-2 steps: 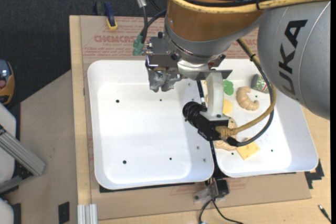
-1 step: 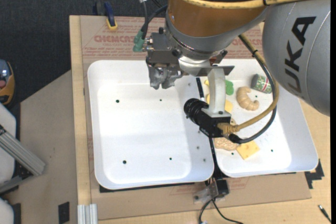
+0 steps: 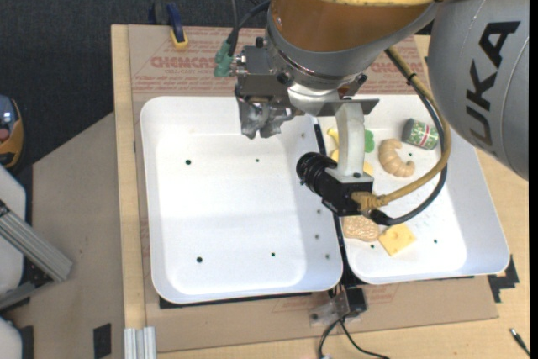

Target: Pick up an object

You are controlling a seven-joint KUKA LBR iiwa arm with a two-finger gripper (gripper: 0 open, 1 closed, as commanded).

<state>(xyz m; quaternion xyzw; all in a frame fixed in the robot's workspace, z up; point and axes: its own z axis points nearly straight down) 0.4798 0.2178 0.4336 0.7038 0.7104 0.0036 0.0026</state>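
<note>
Claw point(image 3: 262, 120) of mine hangs above the far corner of the left bin point(image 3: 218, 206); whether it is open or closed I cannot tell. Well apart from it, in the right bin point(image 3: 454, 256), lie a pastry point(image 3: 395, 157), a green can point(image 3: 420, 133) and a cheese wedge point(image 3: 397, 240).

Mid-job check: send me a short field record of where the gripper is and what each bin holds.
gripper: above the far right part of the left bin
held object: none visible
right bin: holds all the loose items
items: green can; tan croissant-shaped piece; yellow cheese wedge; flat tan piece
partly hidden: yellow item, behind the arm
</note>
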